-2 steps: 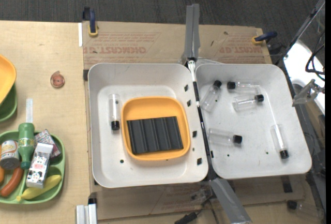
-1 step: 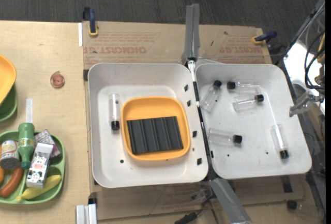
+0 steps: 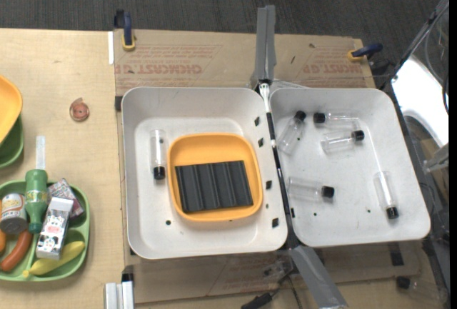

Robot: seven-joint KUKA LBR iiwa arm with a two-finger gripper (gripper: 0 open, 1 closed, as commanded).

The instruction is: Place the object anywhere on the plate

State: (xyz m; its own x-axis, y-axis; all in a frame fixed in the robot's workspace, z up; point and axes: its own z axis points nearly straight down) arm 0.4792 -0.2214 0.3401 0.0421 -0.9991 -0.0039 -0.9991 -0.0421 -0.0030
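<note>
- the task's things, as far as i can tell, are clear vials with black caps; one vial [image 3: 157,153] lies lengthwise in the left bin [image 3: 136,229], just beside the left edge of the orange plate [image 3: 213,145], cap toward the near side, not on the plate.
- the orange plate sits in the middle of the left bin, and a dark ribbed block [image 3: 214,185] covers much of its near half, leaving bare orange along the far side and rim.
- across the divider from the plate, in the right bin [image 3: 357,232], lie five more vials: two [image 3: 291,130] [image 3: 334,117] near the far left corner, one [image 3: 343,140] just nearer than those, one [image 3: 311,190] in the middle toward the plate's side, and one [image 3: 384,192] near the right wall.
- none of those vials touches the plate; the bin walls and the grey bar [image 3: 265,43] between the bins stand between them and it.
- well left of the plate, on the wooden bench, a green tray [image 3: 78,247] holds toy food, a small bottle [image 3: 36,197] and a carton [image 3: 51,225]; an orange dish [image 3: 8,111] sits beyond it at the edge, and a small pink ring [image 3: 80,110] lies alone.
- behind the plate, cardboard [image 3: 186,61] is clamped under the bins.
- my gripper's state: i cannot tell.
</note>
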